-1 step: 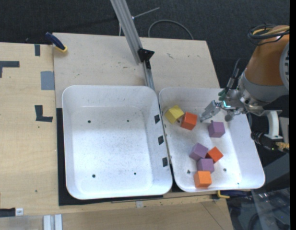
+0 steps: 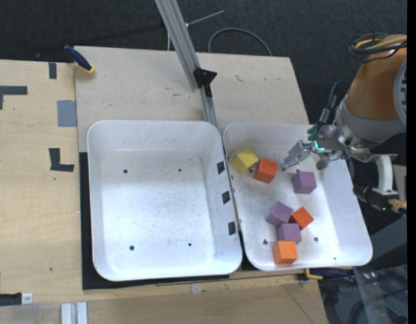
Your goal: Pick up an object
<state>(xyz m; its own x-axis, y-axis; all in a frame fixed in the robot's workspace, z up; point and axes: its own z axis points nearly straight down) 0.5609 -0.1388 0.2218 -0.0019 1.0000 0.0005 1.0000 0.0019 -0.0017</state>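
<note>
Gripper (image 2: 293, 158): over right bin (image 2: 342, 248), apparently empty; finger state unclear.
Nearest: orange cube (image 2: 265, 170), purple cube (image 2: 303, 181).

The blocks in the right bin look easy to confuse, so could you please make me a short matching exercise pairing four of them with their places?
Things:
1. yellow block
2. lone purple block
3. lowest orange block
4. gripper

Places:
A. nearest the right bin's front rim
B. near the bin's top left corner, beside an orange block
C. hovering over the bin's upper part, reaching in from the right
D. just below the gripper, apart from the other blocks

Pairs: 1-B, 2-D, 3-A, 4-C
</note>
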